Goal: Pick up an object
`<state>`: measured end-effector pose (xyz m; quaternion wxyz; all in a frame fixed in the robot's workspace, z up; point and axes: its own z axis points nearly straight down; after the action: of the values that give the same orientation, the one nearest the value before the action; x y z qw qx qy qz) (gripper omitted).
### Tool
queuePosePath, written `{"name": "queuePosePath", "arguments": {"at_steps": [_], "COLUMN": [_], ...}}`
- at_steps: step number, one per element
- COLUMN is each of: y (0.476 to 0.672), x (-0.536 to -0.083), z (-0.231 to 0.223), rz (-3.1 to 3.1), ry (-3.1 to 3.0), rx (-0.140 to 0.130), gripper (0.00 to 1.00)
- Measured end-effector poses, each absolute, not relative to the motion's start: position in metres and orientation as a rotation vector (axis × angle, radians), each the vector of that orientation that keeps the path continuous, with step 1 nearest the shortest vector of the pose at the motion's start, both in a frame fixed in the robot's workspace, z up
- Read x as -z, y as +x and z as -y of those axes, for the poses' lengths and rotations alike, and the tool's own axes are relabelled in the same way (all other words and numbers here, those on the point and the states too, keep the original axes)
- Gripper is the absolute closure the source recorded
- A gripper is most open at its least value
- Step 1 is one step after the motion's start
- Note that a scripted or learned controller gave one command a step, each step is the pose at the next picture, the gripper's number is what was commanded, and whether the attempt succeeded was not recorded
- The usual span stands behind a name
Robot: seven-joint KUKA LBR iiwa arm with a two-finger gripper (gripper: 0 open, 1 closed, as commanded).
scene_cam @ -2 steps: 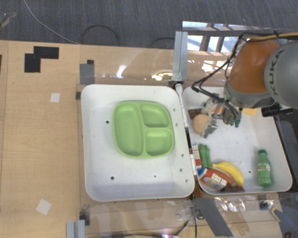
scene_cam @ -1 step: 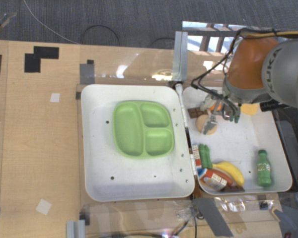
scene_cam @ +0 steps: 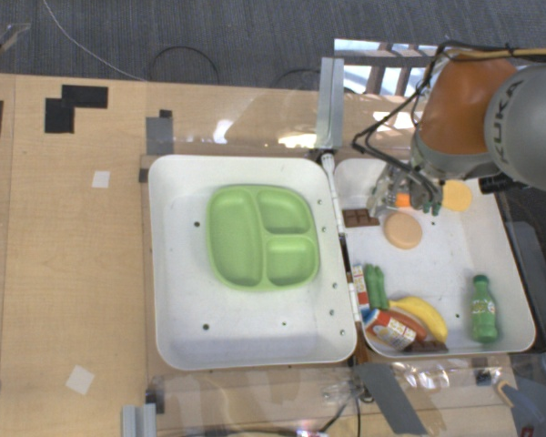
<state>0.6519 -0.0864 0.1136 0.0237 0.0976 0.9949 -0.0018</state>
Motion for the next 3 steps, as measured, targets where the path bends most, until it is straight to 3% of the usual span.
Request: {"name": "queuePosePath", "arguments": {"at_steps": [2,3], "y": [0.612,0.64], "x": [-0.139,-0.139], "z": [0.124,0.185], "rz": [-3.106,-3.026], "ry": [-0.403,-0.798], "rx": [0.003,0.008], "gripper": [1.0,1.0]}}
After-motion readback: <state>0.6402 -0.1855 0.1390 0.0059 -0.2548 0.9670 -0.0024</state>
